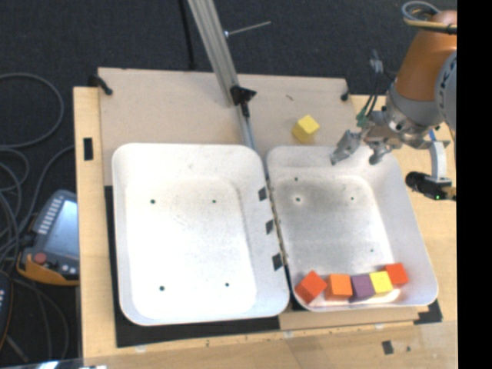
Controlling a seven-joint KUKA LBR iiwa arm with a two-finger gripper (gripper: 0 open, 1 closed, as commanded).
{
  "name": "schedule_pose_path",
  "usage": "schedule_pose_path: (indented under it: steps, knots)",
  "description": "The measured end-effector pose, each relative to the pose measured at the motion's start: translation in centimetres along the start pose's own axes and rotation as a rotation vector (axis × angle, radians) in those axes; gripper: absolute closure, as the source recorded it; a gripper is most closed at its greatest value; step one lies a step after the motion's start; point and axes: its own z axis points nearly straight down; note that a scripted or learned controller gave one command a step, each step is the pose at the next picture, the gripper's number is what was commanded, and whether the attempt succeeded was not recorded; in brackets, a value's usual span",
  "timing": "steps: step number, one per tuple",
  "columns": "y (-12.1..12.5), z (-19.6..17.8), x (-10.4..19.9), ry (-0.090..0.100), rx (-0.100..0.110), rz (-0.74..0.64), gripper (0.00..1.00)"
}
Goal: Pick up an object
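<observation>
Claw (pixel 360 151) spread open, holding nothing, up over far edge of right bin (pixel 400 206). Blocks (pixel 352 284) lined up tight along near wall, well apart from claw. Could slip off: packed too close, against wall.

**Open floor in both bins, blocks crowd one edge**

You have wide bare floor across the left bin (pixel 192 229), and across most of the right bin (pixel 346 206). Along the right bin's near wall a row of blocks (pixel 352 284) sits side by side, touching, leaving little gap between them. A yellow cube (pixel 306 127) lies on the bench beyond the bins. The slanted metal post (pixel 219 48) rises behind the seam between the bins.
</observation>
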Motion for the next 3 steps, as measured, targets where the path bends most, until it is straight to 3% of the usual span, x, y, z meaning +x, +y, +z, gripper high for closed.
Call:
schedule_pose_path:
  steps: [1, 2, 3]
  knots:
    - [-7.0, -2.0, 0.6, 0.0, 0.0, 0.006, 0.0]
    - [-10.8, -6.2, 5.6, 0.003, -0.003, -0.003, 0.0]
    - [-17.8, -0.5, 11.0, 0.005, 0.01, -0.002, 0.0]
